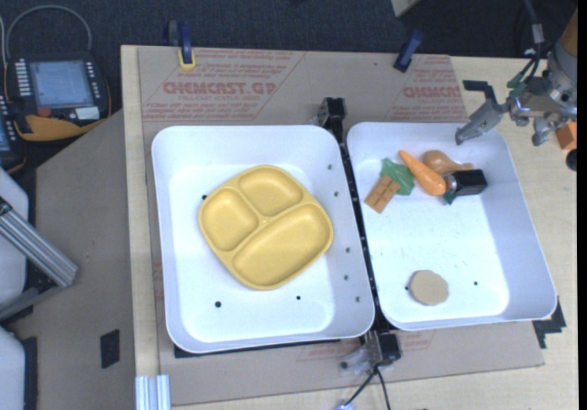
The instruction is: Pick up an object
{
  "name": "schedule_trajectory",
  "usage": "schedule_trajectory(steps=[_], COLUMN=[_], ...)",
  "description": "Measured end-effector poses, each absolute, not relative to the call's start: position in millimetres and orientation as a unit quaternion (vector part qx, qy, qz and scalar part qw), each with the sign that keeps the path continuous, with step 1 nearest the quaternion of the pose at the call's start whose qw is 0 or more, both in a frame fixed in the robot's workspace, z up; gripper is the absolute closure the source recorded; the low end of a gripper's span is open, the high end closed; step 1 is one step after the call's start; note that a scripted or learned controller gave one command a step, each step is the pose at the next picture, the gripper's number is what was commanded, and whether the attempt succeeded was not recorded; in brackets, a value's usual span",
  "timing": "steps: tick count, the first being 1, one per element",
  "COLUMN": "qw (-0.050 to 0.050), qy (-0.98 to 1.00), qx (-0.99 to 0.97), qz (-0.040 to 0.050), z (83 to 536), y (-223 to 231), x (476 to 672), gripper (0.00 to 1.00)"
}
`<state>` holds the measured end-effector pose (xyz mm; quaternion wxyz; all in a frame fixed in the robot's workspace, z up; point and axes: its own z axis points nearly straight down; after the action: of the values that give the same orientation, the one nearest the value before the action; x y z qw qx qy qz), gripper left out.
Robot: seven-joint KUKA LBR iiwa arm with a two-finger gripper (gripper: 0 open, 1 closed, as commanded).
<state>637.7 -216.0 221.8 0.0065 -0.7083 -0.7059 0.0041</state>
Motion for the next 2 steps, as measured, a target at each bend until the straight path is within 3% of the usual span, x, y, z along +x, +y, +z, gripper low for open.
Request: schedule_trajectory(steps=[1, 2], qw=[0.000, 0.002], qy=[-0.707, -0.707], qx=[-0.707, -0.707], qz=[0.0001, 0.0013], z=[231.2, 183.6], y=[-215.1, -208.8], x=[640.7, 646.6], gripper=[0.00, 0.00])
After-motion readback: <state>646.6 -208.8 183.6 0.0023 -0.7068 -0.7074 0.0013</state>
